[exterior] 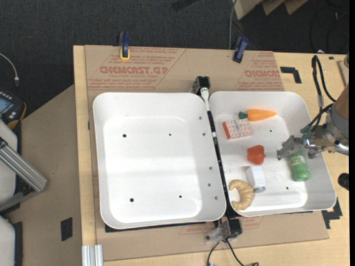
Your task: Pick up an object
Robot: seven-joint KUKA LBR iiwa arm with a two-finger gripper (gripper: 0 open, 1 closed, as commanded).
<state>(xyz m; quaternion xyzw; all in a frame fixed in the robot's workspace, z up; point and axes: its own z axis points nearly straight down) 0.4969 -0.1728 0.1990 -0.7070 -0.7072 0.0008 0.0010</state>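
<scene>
Camera view: green bottle [300, 169] lies just beneath the gripper [297, 149].

Bench surroundings, overhead view.
Dark carpet floor [83, 13] fills the upper frame; cardboard sheet [183, 65] clamped by two blue clamps [124, 43] at top; aluminium rail [22, 165] at left.

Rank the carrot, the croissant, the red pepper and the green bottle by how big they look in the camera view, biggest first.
1. Croissant, the bulkiest.
2. Carrot, long but slim.
3. Green bottle, though the gripper overlaps its top, so carrot versus bottle is unsure.
4. Red pepper, smallest.
</scene>
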